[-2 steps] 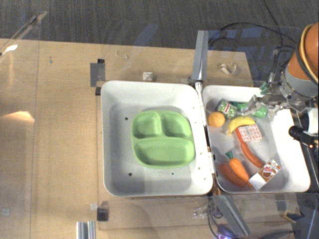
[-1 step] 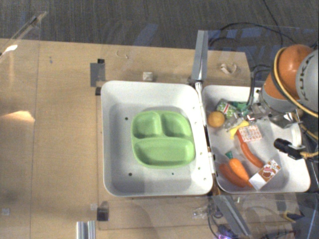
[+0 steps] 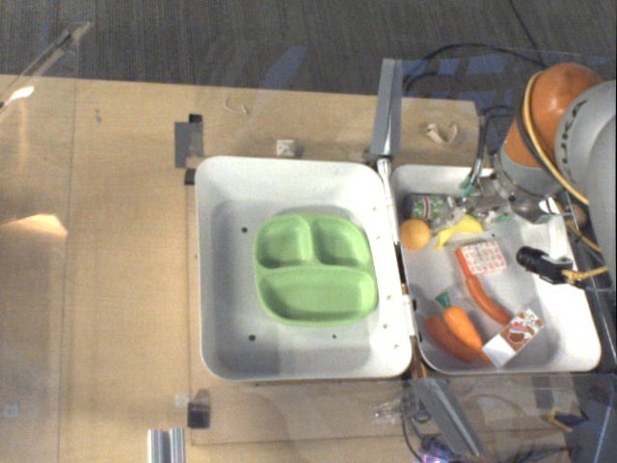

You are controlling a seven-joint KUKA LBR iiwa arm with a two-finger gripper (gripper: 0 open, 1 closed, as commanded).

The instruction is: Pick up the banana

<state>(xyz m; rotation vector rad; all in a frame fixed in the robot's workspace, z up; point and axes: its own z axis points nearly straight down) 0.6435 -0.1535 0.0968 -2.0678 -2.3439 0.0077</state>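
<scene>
The curved yellow banana [image 3: 461,228] lies in the upper part of the right white plastic bin [image 3: 578,355], long axis slanting from lower left to upper right. The metal claw [image 3: 485,199] sits at its upper-right end; how it is set cannot be told. Beside it lie an orange round fruit [image 3: 415,234], a carrot [image 3: 460,327] and a small carton [image 3: 514,336]. The left white bin [image 3: 222,287] holds a green divided plate [image 3: 314,268].

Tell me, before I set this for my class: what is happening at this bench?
A grey robot arm reaches from the right into the right bin, its gripper low over the banana near the far wall. Around it lie an orange, a carrot and small cartons. The left bin holds a green divided plate.
</scene>
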